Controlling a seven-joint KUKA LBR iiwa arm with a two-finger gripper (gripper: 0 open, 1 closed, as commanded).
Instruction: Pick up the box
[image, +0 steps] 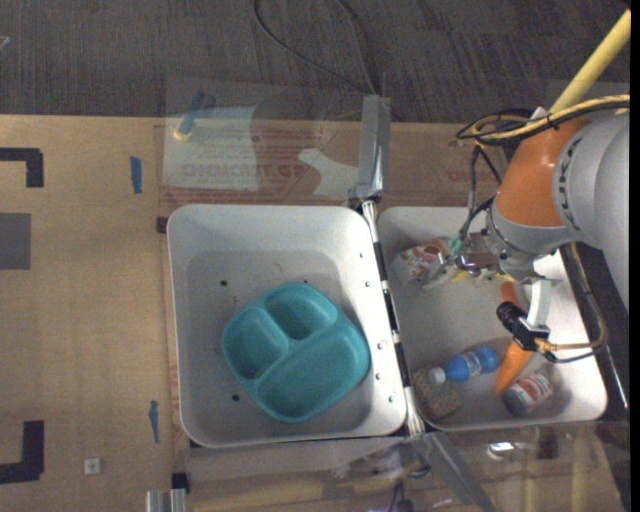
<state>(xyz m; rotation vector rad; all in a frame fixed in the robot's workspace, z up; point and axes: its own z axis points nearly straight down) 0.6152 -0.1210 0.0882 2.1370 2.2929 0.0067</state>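
Room to move is scarce in the right bin (590, 400). The grey arm (590, 180) leans over its far right corner, and the gripper (468, 262) hangs low near the far wall. Whether it is spread or closed I cannot tell from here. The box (424, 262), small and pale with red print, lies in that bin's far left corner just beside the gripper. I cannot make out if they touch. Along the near wall sit a clear bottle with a blue cap (462, 368), an orange item (516, 362) and a small jar (528, 392), close together. The middle of the floor between them and the box is bare.

The left bin (200, 250) has a teal divided plate (295, 350) lying flat, slightly towards its near right. White floor shows around it on the far and left sides.

Both bins stand on a tan bench (80, 330) marked with black tape corners (26, 165) and short blue tape strips (135, 174). Dark carpet (120, 50) runs beyond it, with a thin cable (300, 55) across it. A clear sheet (250, 150) lies behind the left bin. Its reddish lettering looks mirrored, and I cannot read it or the box's print.
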